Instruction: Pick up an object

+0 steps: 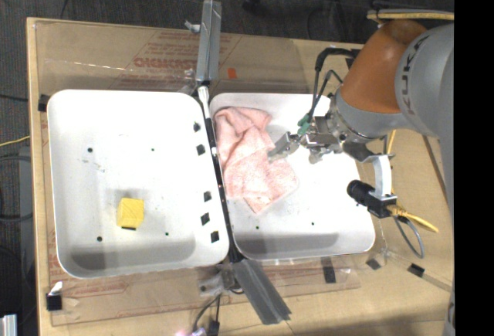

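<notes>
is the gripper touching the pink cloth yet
Cannot tell. In the camera view the gripper overlaps the right edge of the pink cloth in the right bin, but the slanted overhead angle hides whether it rests on the fabric or hangs just above.

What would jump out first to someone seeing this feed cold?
Probably the crumpled pink cloth heaped against the left wall of the right-hand shallow white bin, with the grey and orange arm's end effector at its right edge. Next, the small yellow block lying alone in the lower part of the left-hand white bin.
</notes>
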